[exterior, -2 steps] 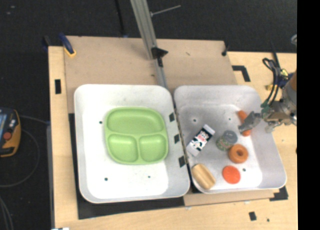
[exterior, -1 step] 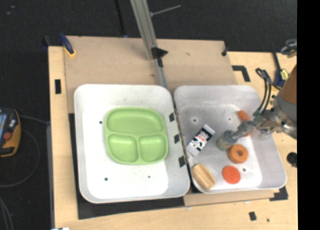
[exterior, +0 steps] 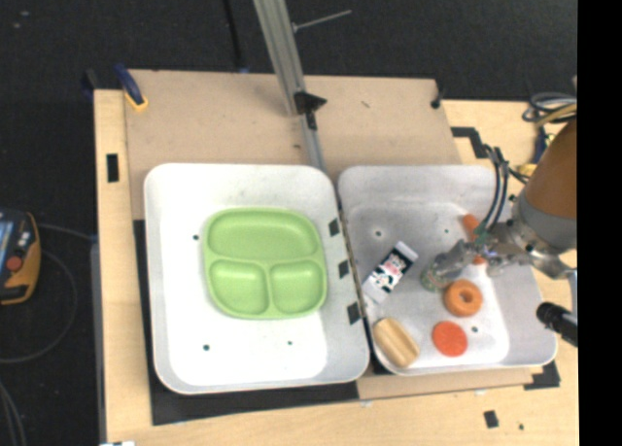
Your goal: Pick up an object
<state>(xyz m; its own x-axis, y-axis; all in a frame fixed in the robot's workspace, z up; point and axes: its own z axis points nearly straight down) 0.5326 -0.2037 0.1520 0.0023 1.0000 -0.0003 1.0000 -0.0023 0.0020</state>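
Observation:
My gripper [exterior: 439, 271] reaches in from the right and hangs low over the middle of the right bin [exterior: 408, 191]. Just below and right of it lies an orange ring [exterior: 464, 297]. A small white and black carton [exterior: 391, 269] lies to the gripper's left, a short gap away. An orange-red disc [exterior: 449, 338] and a tan bread roll [exterior: 396, 341] sit near the bin's front edge. A small orange piece [exterior: 470, 224] shows behind the wrist. I see nothing held in the gripper.
The left bin [exterior: 175, 240] holds a green divided plate [exterior: 263, 261]. A grey metal post [exterior: 282, 55] rises at a slant behind the bins. Cables run along the arm at the right edge.

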